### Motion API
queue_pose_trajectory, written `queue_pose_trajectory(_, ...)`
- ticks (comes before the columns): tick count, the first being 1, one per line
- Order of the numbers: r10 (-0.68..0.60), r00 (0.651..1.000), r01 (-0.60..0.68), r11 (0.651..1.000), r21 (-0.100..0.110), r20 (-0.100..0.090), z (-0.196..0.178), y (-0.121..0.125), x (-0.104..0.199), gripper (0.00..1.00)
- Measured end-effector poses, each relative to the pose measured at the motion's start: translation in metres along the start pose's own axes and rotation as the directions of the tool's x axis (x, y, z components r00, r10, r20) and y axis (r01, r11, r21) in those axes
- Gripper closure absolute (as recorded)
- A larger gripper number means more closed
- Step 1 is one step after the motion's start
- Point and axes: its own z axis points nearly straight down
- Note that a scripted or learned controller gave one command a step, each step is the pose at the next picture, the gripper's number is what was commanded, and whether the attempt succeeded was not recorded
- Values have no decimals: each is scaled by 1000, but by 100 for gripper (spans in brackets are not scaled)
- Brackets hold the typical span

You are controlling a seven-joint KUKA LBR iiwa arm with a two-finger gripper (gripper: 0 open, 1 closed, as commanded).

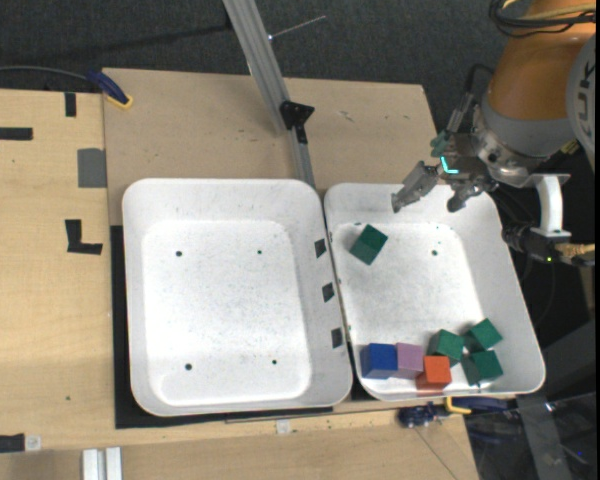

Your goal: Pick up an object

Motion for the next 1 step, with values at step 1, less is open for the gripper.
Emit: queue_pose_trajectory(1,-1,1000,1,1000,-4,1,-2,1,0,0)
